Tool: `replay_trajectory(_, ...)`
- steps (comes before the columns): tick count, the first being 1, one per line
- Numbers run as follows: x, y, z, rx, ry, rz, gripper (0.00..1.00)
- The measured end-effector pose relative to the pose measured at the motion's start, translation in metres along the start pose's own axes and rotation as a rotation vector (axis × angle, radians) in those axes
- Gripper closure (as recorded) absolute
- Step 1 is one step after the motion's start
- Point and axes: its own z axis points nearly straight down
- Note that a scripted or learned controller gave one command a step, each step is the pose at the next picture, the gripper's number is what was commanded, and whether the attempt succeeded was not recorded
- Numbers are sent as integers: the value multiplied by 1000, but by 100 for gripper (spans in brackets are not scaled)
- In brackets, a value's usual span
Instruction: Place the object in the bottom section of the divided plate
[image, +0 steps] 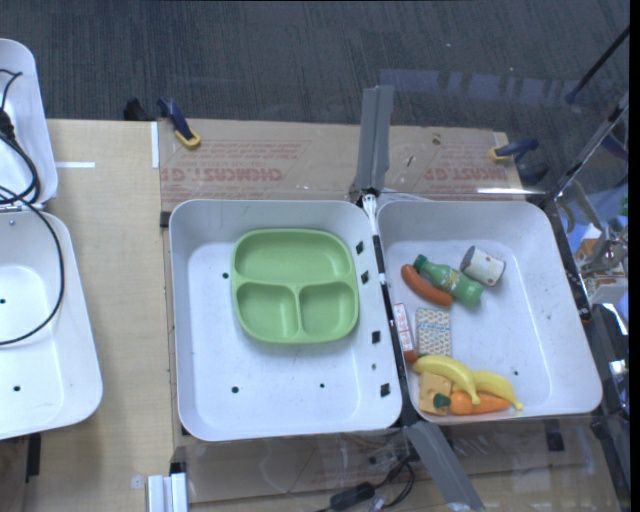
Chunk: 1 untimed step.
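Grey arm's tool: spread or pressed together, cannot tell from this view, nothing to confirm a hold. Task doesn't name the object, so the candidates are the loose items in the right-hand shallow white bin (560, 330). These are a small white cylinder can (483, 266) lying on its side, a green plastic bottle (451, 281) touching an orange-red sausage-shaped toy (425, 286), a flat speckled sachet (432, 329), and a thin pink-and-white strip packet (402, 325) against the bin's left wall. At the near corner there is a heap: two yellow toy bananas (452, 371), an orange toy carrot (472, 404) and a yellow wedge (432, 391), all touching. Judgement: they look like hollow plastic play food, so light, stiff, not fragile, but smooth and likely to slip or roll. The can and bottle are best pinched across the body at mid-length. A banana should be taken across the middle of the curve, though the heap crowds it. The sachet lies flat, so it looks hard to get under. Target is the light green divided plastic plate (295, 240), sitting flat in the left white bin (200, 380), well apart from the items. It has one wide section on the far side and two small sections side by side on the near side; which of these counts as bottom is unclear. All of this rests on a tan wooden worktop (120, 200).
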Motion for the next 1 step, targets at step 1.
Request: replay_trajectory(1,0,0,0,0,0,0,0)
